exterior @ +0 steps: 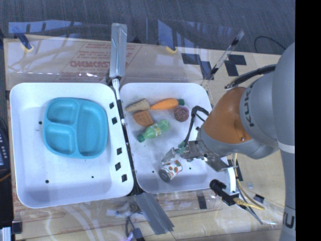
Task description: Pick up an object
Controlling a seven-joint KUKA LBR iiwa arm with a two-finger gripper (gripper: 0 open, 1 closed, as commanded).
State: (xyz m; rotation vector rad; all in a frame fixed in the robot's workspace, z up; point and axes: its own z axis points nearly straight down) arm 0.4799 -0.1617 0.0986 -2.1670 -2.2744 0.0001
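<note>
In the right bin [150, 185] lie several small objects: a printed can [171, 170] on its side near the front, a green bottle [154, 130], an orange carrot [165, 104], a brown bread piece [137, 105], an orange-brown waffle block [143, 118] and a dark red round item [181, 114]. My gripper [175, 153] hangs low over the bin, just above and right of the can, at the end of the orange-banded wrist [225, 122]. Nothing is visibly held between its metal fingers.
The left bin [25, 185] holds a blue divided plate [76, 127]. A black-clipped divider [120, 134] separates the bins. Cables and a black fitting [223, 191] sit at the right bin's front right corner. A clear panel with tape lies behind the bins.
</note>
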